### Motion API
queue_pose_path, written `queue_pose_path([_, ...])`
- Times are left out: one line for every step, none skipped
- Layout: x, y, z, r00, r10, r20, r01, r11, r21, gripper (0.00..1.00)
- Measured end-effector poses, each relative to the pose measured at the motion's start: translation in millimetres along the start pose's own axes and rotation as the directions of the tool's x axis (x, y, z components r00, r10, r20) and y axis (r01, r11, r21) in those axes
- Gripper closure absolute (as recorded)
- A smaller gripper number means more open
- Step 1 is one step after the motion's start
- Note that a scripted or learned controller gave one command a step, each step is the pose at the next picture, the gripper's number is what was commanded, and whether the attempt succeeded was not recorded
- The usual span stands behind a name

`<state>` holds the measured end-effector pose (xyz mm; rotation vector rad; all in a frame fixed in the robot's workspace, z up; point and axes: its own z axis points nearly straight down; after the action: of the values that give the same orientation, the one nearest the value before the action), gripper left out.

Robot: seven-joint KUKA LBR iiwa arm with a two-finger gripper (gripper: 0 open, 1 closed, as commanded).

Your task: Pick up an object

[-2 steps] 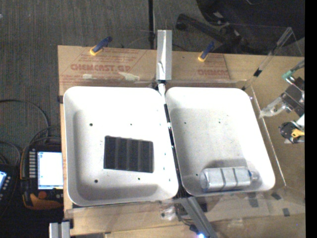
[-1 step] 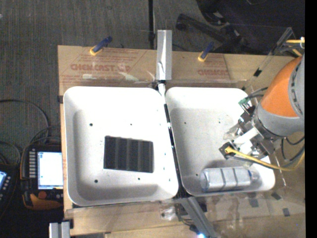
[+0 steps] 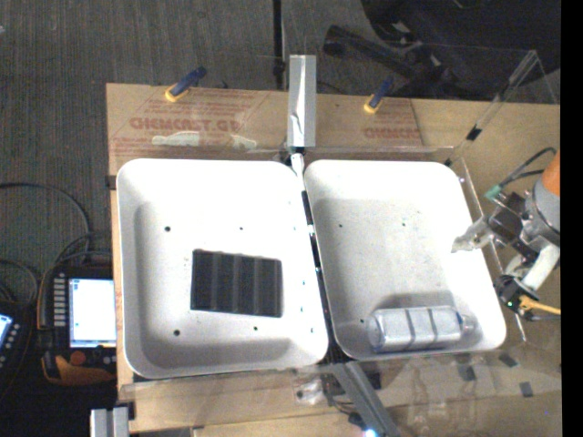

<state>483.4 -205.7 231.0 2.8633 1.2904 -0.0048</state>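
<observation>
Grey block (image 3: pixel 420 327) flat along right bin (image 3: pixel 392 189) near wall, reachable; gripper (image 3: pixel 510 244) parked beyond right rim, finger state indeterminable.

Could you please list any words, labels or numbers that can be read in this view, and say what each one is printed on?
Red print on the left of the brown board behind the bins: mirrored and faint, not readable with confidence.
Red print on the right of the same board, near: too faint to read.
Lit screen of the handheld pendant on the floor: too small to read.
The white bins and their objects bear no readable text.
</observation>
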Motion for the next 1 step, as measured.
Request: queue_pose_path([15.5,-3.9,-51.1,0.928,0.372,0.001,-0.372,0.928,0.001,0.0])
